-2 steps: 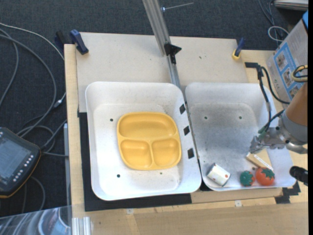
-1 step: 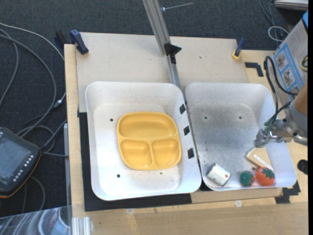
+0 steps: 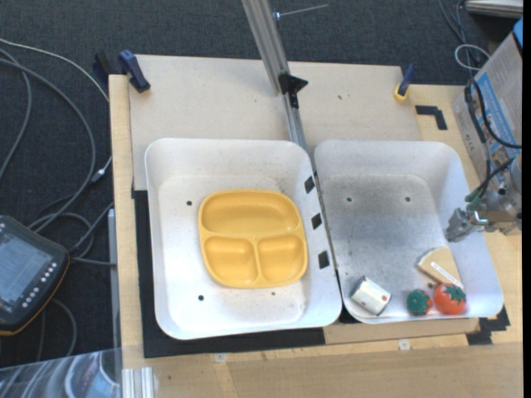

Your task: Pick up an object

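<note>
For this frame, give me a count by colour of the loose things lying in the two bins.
Yellow: 1, the divided plate in the left bin
White: 1, the small cup in the right bin
Green: 1, the small round toy
Red: 1, the tomato
Tan: 1, the wedge
Total: 5

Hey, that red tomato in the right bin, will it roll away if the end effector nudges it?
Probably: the tomato looks round and smooth, so it may roll or slip. The bin wall and green toy beside it should limit travel.
</note>
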You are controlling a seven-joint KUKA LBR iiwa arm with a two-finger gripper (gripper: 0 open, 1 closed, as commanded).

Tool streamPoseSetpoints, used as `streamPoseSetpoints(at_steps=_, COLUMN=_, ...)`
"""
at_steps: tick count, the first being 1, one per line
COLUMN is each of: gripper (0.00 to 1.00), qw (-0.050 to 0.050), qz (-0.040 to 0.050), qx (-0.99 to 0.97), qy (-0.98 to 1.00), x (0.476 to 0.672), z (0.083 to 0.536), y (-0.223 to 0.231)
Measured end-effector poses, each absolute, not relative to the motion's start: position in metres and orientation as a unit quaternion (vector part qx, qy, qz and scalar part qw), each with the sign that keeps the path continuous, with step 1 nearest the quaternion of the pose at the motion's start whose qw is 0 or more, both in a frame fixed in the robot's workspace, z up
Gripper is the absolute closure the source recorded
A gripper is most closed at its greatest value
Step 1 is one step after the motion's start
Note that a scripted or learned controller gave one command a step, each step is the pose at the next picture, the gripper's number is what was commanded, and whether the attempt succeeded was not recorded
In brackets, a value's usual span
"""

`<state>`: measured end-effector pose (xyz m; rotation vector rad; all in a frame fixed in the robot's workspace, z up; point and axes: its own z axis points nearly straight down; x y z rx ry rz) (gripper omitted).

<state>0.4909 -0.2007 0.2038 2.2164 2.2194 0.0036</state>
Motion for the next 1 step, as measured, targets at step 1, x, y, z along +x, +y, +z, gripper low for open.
streamPoseSetpoints(at_steps=1, gripper=1.0, qw=0.004, qz=0.002, qx=0.706, qy=0.708, x=0.494, z=0.2672, y=-0.196)
